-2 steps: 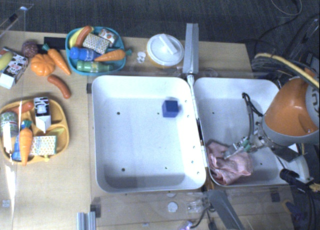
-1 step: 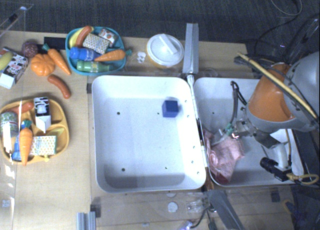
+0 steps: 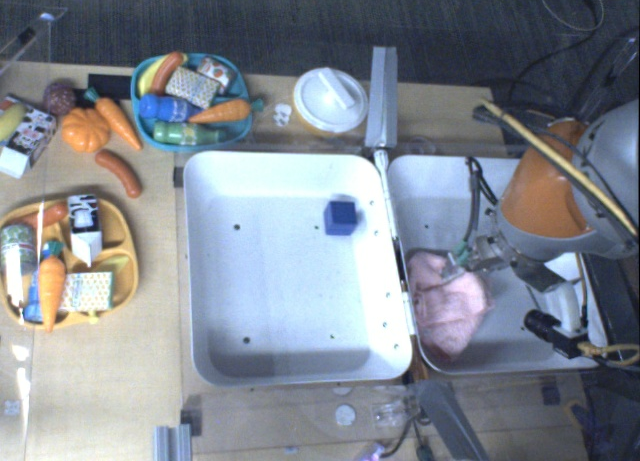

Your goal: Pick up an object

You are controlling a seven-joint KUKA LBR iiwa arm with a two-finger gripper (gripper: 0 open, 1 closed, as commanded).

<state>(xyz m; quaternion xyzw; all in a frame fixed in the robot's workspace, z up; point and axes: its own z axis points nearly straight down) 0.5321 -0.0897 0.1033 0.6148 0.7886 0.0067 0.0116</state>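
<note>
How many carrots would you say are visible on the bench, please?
3: one carrot beside the pumpkin, one in the blue bowl, one on the yellow tray. Others may be hidden.

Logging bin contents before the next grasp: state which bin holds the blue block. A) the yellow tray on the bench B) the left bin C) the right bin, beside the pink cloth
B: the blue block sits alone in the left bin, while the pink cloth lies in the right bin.

On my desk (image 3: 120, 389) two bins sit side by side. The cube (image 3: 341, 216) lies in the left bin (image 3: 290, 349), toward two o'clock; the soft lump (image 3: 447, 302) lies in the right bin (image 3: 430, 179), toward seven o'clock.
</note>
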